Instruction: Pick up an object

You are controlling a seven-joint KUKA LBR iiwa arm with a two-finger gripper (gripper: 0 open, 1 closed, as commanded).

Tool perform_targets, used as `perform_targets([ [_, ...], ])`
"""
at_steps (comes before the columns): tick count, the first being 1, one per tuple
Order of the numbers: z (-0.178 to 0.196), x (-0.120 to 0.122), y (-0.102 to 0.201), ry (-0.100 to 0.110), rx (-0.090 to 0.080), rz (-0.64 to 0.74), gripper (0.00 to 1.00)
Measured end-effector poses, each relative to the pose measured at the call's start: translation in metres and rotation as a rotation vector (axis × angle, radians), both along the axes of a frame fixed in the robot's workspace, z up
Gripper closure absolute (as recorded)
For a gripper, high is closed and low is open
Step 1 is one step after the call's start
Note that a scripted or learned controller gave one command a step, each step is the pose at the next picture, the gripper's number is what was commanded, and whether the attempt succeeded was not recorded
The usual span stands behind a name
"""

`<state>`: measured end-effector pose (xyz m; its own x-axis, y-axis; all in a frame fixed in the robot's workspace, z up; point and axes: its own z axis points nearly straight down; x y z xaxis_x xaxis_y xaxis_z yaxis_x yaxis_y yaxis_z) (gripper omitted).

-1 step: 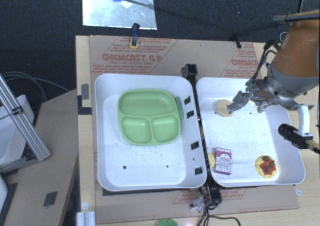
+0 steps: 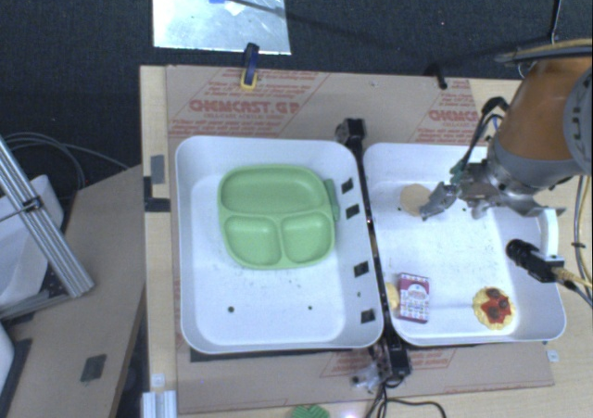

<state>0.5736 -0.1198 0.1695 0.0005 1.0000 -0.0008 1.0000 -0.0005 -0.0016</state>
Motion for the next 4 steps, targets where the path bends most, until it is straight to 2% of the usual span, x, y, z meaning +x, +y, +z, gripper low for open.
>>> perform_targets([
  [1, 0.07, -0.045, -0.034, -0.007, -0.002, -0.002, 0.0],
  [2, 0.097, 0.006, -0.021, -0.01, -0.001, 0.007, 0.0],
  [3, -0.027, 0.053, -0.029, 0.001, 0.001, 0.006, 0.0],
  [4, -0.018, 0.052, -0.024, -0.003, 0.0, 0.005, 0.0],
])
